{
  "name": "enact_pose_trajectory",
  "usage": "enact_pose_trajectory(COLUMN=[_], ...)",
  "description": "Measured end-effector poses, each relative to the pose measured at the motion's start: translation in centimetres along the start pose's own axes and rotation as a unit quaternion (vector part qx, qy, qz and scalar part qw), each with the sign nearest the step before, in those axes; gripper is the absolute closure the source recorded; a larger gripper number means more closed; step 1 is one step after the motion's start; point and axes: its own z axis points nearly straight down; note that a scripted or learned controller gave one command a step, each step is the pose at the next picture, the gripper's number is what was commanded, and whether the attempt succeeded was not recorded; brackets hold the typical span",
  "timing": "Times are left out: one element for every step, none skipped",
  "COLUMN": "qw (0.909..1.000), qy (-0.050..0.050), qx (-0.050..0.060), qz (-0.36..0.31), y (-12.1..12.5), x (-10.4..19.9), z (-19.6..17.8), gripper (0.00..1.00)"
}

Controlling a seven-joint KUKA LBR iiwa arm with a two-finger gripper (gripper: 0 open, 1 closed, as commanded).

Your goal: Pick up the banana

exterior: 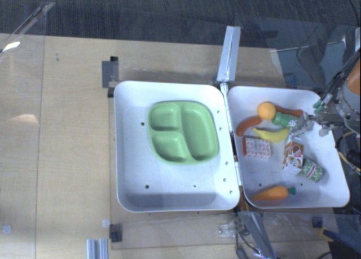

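Bench: a pale wooden top, seen from above at a slant, with dark carpet beyond its far edge.
Left bin: a shallow white bin with rounded corners, touching the right bin along its right side.
Tray: a green tray with three compartments, lying flat in the middle of the left bin, apart from its walls.
Metal bar: a grey strip standing up from the far edge where the two bins meet.
Right bin: a second white bin of the same kind, holding a loose scatter of toy food.
Sausage: a reddish-brown curved piece near the left wall, just left of the banana.
Card: a small flat packet with a red checked pattern, just in front of the banana.
Banana: yellow, lying flat near the middle of the right bin, between the orange behind it and the card in front.
Orange: a round orange fruit, just behind the banana.
Carrot: orange with a green tip, lying along the near wall.
Carton: a small red and white box, right of the banana.
Can: a small green tin lying beside the carton.
Gripper: reaching in from the right, over the right bin, near the banana's right end; I cannot tell whether it is released or clenched, and nothing shows between its tips.
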Motion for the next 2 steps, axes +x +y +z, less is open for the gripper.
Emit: enact_pose_trajectory(qw=[1.0, 0.9974], qy=[0.0, 0.0], qx=[-0.003, -0.002], qz=[-0.003, -0.072], y=[0.2, 4.1], x=[0.1, 5.9], z=[-1.2, -11.4], gripper=[1.0, 1.0])
